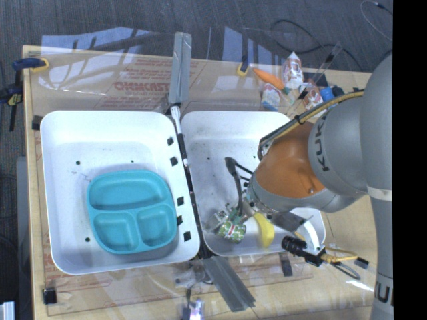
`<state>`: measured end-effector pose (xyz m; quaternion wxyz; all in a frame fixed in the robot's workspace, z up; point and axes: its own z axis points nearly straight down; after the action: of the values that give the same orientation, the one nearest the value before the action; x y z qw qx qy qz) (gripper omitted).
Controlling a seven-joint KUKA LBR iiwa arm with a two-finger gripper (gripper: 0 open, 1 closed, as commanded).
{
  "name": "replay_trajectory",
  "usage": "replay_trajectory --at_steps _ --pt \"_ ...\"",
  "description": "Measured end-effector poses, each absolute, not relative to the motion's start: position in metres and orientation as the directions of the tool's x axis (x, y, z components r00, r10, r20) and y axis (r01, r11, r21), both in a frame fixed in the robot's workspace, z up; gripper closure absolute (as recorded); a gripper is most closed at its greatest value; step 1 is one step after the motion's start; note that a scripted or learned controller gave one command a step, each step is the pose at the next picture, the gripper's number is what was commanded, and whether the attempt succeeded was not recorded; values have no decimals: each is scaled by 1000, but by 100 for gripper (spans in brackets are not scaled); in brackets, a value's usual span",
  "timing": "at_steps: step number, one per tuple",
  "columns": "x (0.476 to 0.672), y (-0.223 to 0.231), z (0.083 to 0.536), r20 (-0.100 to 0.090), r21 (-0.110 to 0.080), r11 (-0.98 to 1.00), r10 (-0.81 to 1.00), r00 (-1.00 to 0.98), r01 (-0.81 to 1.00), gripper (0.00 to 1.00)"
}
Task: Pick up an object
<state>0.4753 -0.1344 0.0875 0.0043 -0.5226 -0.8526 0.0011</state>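
Left bin (60,139), white and shallow, holds one teal divided tray (131,211) with three compartments, lying flat toward the near side. Right bin (207,139), touching the left one along the middle, holds a small green-and-white patterned object (231,229) and a yellow object (264,231) just beside it, both at the near edge; a dark thin curved item (234,170) lies further back. Arm (313,159), grey with orange band, reaches in from the right over the right bin. Tool (241,212) sits right above the patterned object; cannot tell whether it is apart or together, or touching. Bench (100,79) is tan board with clear plastic sheeting; clutter of small items (287,82) behind the right bin. Dark carpet floor (100,5) beyond.
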Motion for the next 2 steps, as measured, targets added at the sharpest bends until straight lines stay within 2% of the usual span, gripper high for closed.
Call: replay_trajectory --at_steps 1,2 --pt "475 -136 93 10 -11 456 890 -456 890 100" --pt "550 -99 87 4 -7 375 927 -375 927 100"
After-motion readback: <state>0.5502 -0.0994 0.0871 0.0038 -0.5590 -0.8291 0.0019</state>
